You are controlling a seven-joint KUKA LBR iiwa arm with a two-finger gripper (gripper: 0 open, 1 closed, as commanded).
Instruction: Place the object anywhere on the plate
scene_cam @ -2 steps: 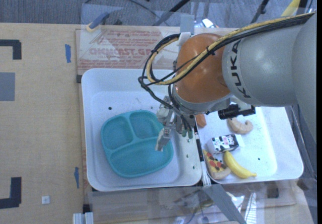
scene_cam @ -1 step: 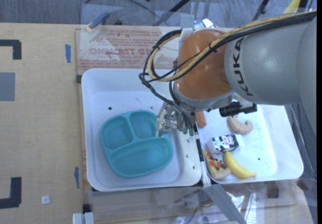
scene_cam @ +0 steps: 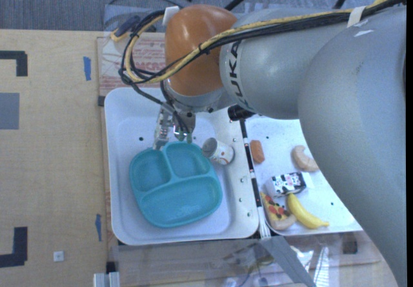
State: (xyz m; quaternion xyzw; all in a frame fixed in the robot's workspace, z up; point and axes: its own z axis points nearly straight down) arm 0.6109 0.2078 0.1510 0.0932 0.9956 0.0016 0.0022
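- Hand (scene_cam: pixel 173 135) over far rim of blue plate (scene_cam: pixel 175 184) in left bin (scene_cam: pixel 122 150), fingers slightly parted, gripping nothing visible.
- Small cup (scene_cam: pixel 218 151) on its side, just right of plate, touching its rim.

The end effector (scene_cam: pixel 173 132) hangs over the far rim of the blue divided plate (scene_cam: pixel 175 188) in the left bin (scene_cam: pixel 122 169). Toward the camera from it, all three plate compartments lie open to a descent. To its left, bare white bin floor runs to the bin wall. Just to its right a small cup (scene_cam: pixel 217 150) lies on its side beside the plate's rim, narrowing that side. Beyond the cup, the divider between the bins (scene_cam: pixel 248 182) rises as a barrier.
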